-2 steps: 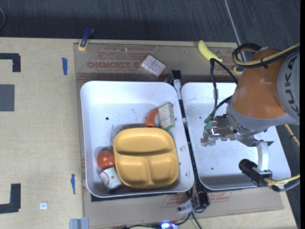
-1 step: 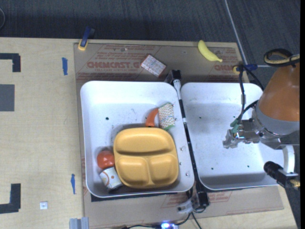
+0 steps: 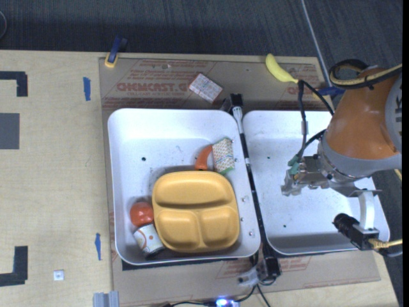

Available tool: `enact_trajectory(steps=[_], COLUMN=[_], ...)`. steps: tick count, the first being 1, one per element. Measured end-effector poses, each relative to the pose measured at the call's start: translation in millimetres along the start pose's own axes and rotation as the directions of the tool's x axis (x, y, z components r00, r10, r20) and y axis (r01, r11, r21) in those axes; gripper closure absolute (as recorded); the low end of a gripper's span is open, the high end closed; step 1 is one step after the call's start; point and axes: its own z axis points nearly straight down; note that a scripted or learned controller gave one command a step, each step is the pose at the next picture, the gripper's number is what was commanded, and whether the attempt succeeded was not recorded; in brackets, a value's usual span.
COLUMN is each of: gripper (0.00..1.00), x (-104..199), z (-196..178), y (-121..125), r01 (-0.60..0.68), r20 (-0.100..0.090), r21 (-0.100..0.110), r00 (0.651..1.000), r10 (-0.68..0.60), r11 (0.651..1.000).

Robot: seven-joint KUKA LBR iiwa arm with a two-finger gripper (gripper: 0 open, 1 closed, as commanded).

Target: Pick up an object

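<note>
Over the right bin (image 3: pixel 275 130), near its right edge, we see the gripper (image 3: pixel 295 183); we cannot tell its state. We think it must next go to the yellow tray (image 3: pixel 195 210) in the left bin (image 3: pixel 121 171).

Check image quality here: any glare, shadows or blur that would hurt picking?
Camera view: even overhead light; the white bins are bright but not blown out. The yellow tray shows soft sheen and a short shadow at its lower edge. The gripper is small and slightly soft against the right bin, fingers hard to resolve. Focus is otherwise sharp, with mild slant.
</note>
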Motion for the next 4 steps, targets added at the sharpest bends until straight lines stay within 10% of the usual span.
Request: enact_trajectory(steps=[4], gripper=[1.00], x=[-15], z=[7], y=[-1], r01=[-0.001], r20=[-0.001], r21=[0.003], r00=[1.000], r10=[0.001], r11=[1.000])
